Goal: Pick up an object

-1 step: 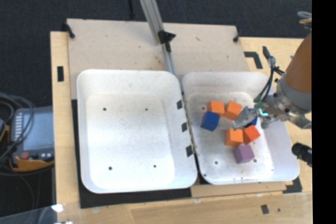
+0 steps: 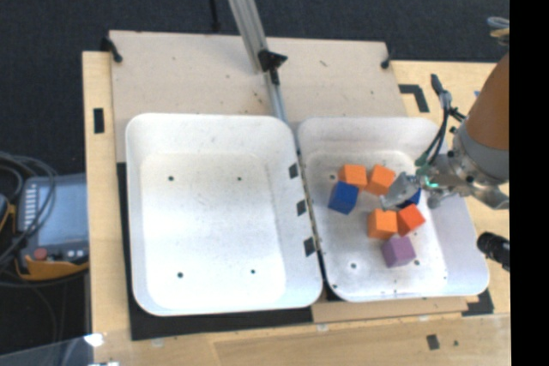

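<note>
Over the right bin [image 2: 446, 270], camera view: gripper [image 2: 400, 193] sits low among the block cluster, arm coming in from the right. Can't tell whether the fingers are apart, together or clamped on anything — they read as a grey blur against the blocks. Candidates all in the right bin: blue block [image 2: 342, 198] left of the tip, two orange blocks [image 2: 352, 176] and [image 2: 382, 180] just above it, another orange block [image 2: 383, 224] and a red-orange block [image 2: 412, 219] just below, purple block [image 2: 398, 251] nearest the front wall. My read: step in hand is the descent/close onto one block. To do it well, pick one with free sides — purple or blue stand a bit apart; the orange ones are packed touching, so fingers would likely wedge or shove neighbours. Centre over the block, square the jaws to its faces, close only once fully down. Hard to make out: a dark blue patch [image 2: 415, 196] behind the tip, possibly another block, mostly hidden by the gripper. Wrist cut off at the right. Left bin [image 2: 146, 141] holds no blocks.
</note>
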